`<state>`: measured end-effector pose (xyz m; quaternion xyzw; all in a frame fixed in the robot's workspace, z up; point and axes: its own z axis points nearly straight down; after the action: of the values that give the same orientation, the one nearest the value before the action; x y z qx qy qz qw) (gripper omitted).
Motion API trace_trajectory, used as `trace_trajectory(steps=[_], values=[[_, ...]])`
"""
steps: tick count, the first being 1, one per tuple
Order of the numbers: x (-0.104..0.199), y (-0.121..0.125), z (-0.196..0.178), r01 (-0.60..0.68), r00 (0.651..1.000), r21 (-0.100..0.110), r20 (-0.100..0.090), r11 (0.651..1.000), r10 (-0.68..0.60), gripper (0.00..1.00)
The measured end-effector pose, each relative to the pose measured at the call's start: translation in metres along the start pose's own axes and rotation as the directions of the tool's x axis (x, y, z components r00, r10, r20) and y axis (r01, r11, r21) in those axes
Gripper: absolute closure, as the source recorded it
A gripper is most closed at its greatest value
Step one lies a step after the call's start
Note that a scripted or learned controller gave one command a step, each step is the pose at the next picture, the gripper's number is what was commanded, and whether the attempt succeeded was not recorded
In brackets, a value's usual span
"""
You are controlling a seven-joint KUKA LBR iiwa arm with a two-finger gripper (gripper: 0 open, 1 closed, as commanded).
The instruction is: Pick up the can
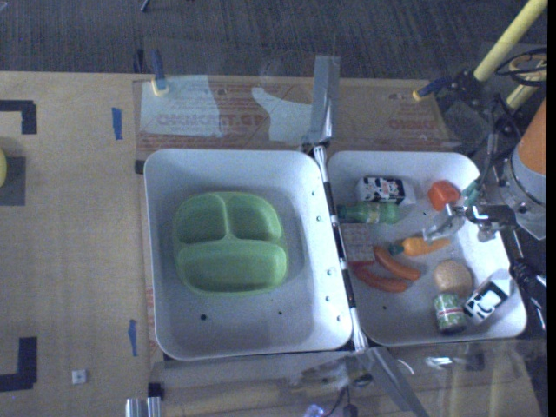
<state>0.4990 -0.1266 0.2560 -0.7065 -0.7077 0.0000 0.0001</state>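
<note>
A dark carpeted floor lay beyond a pale wooden bench (69,259), and on it two shallow white bins sat side by side, their inner rims touching. The left bin (165,320) held a green divided plate (230,241), lying flat near its middle. The right bin (382,333) was crowded. At its twelve o'clock a small cow-patterned carton (381,188) lay just above a green bottle (369,213) that rested on its side. Toward one o'clock was an orange-red piece (442,193). Near the centre lay an orange carrot-like toy (420,247), and just below it two red sausage shapes (388,270), touching each other. At five o'clock a tan round bun (453,276) sat just above the can (449,313), which stood upright with a green label, close to the bin's lower rim. Beside the can, at its three o'clock, a black-and-white carton (486,301) leaned against the bin wall.

The arm came in from three o'clock, its gripper (452,221) hanging over the upper right part of the bin, near the carrot toy and well apart from the can. I could not tell whether the fingers were released or clenched; nothing showed between them
</note>
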Motion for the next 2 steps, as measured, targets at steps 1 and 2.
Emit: trace_trajectory(steps=[1,2], values=[[-0.014,-0.02,0.138,0.022,1.0,0.001,-0.001,1.0,-0.022,0.0],[-0.06,-0.012,0.163,0.331,0.944,-0.016,-0.004,0.944,-0.331,0.0]])
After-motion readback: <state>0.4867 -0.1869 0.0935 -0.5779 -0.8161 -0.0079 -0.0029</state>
